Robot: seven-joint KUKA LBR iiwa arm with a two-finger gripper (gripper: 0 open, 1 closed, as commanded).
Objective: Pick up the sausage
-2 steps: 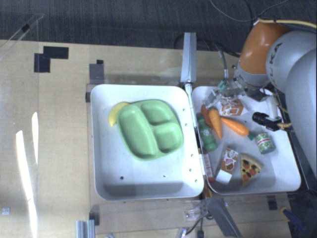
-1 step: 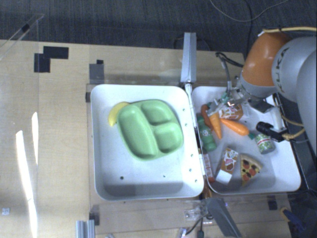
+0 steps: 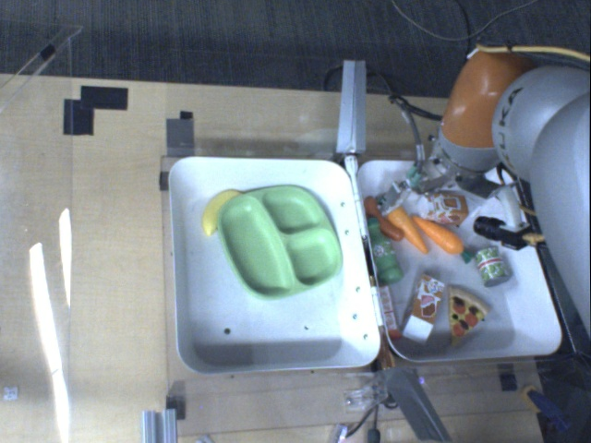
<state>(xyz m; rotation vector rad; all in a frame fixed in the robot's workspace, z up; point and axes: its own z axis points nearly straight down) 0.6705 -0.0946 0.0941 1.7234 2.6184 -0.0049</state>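
Sausage [image 3: 382,221]: reddish-brown, lying in the right bin [image 3: 545,326] near its left wall, toward the far corner, partly under two carrots [image 3: 427,232]. Green bottle [image 3: 386,258]: just beside it, along the same wall. Small can [image 3: 492,266], pizza slice [image 3: 466,313] and carton [image 3: 427,299]: nearer the front edge. Gripper [image 3: 423,179]: low over the far edge of the right bin, close to the carrots; cannot tell how it is set. Left bin [image 3: 199,340]: holds a green divided tray [image 3: 280,239] over a yellow banana [image 3: 217,210].
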